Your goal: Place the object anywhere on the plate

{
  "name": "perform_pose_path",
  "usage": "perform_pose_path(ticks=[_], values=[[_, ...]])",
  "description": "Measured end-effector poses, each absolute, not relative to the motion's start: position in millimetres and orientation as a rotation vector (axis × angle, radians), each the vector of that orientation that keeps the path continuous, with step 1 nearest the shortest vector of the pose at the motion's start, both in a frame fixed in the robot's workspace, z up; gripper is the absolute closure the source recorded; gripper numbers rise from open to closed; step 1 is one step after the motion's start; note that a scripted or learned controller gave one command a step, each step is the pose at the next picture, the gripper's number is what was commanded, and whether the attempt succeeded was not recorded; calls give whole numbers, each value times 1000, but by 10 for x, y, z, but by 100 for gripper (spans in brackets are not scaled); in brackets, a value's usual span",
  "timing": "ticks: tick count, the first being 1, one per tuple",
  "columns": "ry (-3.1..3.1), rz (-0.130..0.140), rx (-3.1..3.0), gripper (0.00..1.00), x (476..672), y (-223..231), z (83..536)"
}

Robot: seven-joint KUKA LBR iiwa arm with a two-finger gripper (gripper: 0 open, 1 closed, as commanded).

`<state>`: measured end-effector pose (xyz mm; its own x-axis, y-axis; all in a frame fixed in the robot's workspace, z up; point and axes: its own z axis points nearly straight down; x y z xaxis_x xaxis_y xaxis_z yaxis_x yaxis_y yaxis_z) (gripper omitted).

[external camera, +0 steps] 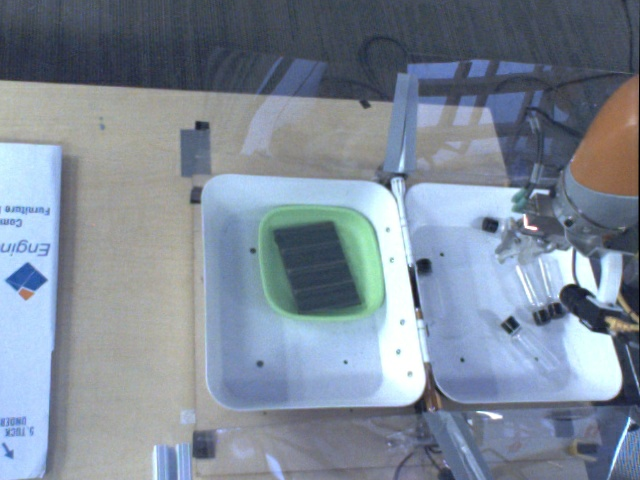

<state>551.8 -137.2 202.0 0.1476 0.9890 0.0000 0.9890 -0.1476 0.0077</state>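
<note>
A dark grey ribbed block (316,267) lies flat in the middle of the green plate (272,278), which sits in the left bin (225,368). My gripper (528,318) hangs over the right bin (470,378), far from the plate. Its clear fingers (527,286) point down toward the bin floor and stand apart with nothing between them. The orange band of the arm (612,148) is at the right edge.
The wall between the two bins (410,288) runs down the middle. Small black bits (422,265) (489,225) lie in the right bin. A white booklet (25,298) rests on the bench at far left. Cables (600,313) hang beside the wrist.
</note>
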Motion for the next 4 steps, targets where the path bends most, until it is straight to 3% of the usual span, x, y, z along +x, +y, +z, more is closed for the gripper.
perform_pose_path(ticks=[1,2,3,4], values=[[2235,4,2206,100,5305,-697,1843],[2423,9,1991,100,5532,43,1859],[2422,9,1992,0,5532,39,1858],[2384,8,2040,0,5753,801,1852]])
